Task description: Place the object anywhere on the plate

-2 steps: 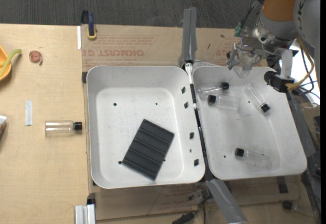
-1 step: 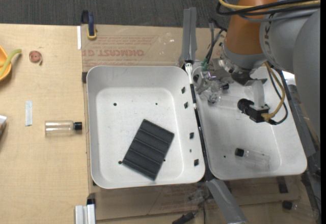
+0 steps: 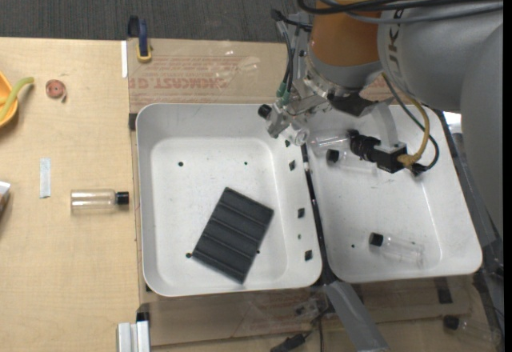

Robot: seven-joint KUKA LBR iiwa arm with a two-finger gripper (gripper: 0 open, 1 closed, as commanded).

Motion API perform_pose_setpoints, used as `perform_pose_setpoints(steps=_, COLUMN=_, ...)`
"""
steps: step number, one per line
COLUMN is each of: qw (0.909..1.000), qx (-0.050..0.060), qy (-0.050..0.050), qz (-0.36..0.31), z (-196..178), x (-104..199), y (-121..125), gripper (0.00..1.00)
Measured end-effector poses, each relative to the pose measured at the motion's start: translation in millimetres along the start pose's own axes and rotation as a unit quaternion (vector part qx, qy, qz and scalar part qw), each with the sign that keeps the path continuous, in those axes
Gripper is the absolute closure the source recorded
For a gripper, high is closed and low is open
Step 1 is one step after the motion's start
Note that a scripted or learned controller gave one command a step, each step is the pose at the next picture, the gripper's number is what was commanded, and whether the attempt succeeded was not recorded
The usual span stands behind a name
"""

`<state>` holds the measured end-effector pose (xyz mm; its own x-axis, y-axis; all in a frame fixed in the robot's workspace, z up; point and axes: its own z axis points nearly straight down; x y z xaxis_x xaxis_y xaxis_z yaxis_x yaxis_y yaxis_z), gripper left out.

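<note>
The gripper (image 3: 284,120) hovered over the bins' shared rim — whether spread or pinched could not be told. A clear vial (image 3: 396,247) lay in the right bin (image 3: 448,182) — the dark ridged plate (image 3: 233,234) in the left bin (image 3: 160,182).

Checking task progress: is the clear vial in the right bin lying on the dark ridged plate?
No. The clear vial lies in the right bin; the dark ridged plate is in the left bin.
</note>
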<state>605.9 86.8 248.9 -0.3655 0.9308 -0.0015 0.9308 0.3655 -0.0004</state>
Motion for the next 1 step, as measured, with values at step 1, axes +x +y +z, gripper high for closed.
perform_pose_setpoints(steps=1, qw=0.9997, qx=0.002, qy=0.0, qz=-0.024, z=67.2, x=102.7, y=2.0, gripper=1.0)
